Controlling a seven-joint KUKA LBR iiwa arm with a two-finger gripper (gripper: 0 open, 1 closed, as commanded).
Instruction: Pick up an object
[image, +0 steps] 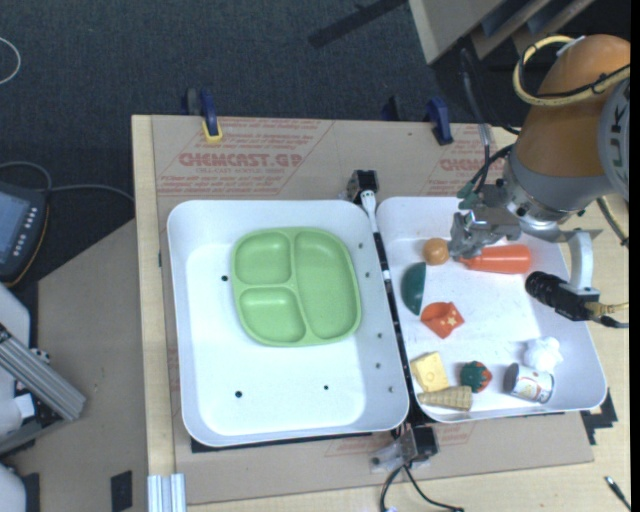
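At about 1 o'clock in the right bin, the gripper hangs over the carrot's blunt end; finger spread: cannot tell. Carrot lies sideways beside an orange ball. Likely light, stiff, smooth plastic; grasp across its thick middle.

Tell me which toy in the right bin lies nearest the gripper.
The orange carrot, lying right beside the gripper; the small orange ball comes next, while the red piece and the rest lie farther toward the front.

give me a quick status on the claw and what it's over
Claw low in right bin, at orange carrot's left end. Nothing seen gripped. Small orange ball close beside.
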